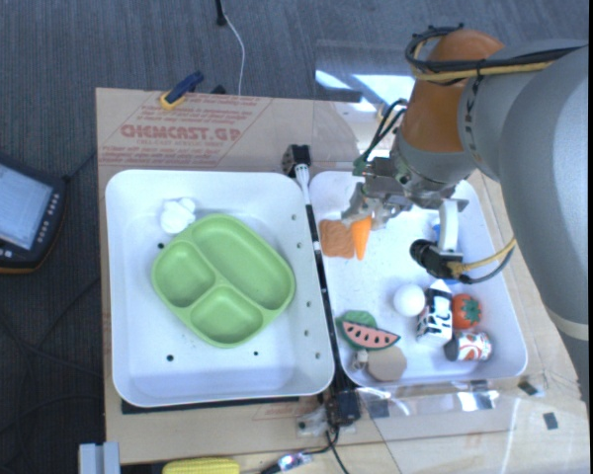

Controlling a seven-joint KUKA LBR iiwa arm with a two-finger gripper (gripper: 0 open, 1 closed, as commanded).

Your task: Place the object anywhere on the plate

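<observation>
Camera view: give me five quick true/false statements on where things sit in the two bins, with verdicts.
1. The green plate lies in the left bin. True.
2. The watermelon slice already rests on the plate. False: it lies in the right bin, near that bin's front left corner.
3. The gripper is above the right bin, by the orange object. True.
4. The white ball sits in a plate compartment. False: it is in the right bin, beside the black-and-white object.
5. A white object lies in the left bin, off the plate's far left edge. True.
</observation>
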